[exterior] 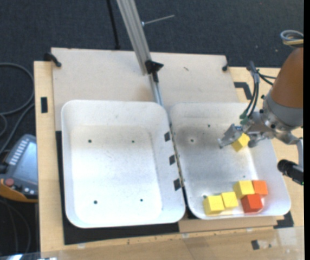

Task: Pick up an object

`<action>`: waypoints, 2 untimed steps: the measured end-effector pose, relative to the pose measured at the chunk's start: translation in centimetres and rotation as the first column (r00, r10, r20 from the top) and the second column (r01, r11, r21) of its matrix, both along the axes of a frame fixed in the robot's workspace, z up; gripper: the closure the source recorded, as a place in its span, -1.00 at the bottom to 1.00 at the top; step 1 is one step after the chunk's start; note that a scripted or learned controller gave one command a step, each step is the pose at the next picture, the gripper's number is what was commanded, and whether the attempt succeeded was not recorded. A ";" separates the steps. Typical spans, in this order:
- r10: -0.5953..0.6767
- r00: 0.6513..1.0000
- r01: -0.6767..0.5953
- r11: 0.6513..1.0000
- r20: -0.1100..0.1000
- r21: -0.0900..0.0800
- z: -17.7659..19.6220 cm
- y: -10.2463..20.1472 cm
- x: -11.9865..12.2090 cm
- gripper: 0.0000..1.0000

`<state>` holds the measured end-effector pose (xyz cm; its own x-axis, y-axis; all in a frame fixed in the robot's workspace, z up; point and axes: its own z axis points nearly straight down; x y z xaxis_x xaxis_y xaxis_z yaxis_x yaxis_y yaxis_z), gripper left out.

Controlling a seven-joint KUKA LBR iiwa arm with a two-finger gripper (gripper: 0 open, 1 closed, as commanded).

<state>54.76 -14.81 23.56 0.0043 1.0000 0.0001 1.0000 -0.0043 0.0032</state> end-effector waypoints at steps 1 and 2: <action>0.009 1.000 -0.009 1.000 0.009 -0.003 11.3 1.4 3.6 -1.00; 0.003 1.000 -0.003 1.000 0.001 -0.003 11.9 -1.7 2.0 -1.00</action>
<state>56.75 -16.51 35.42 0.0013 1.0000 -0.0030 1.0000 -0.0012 0.0038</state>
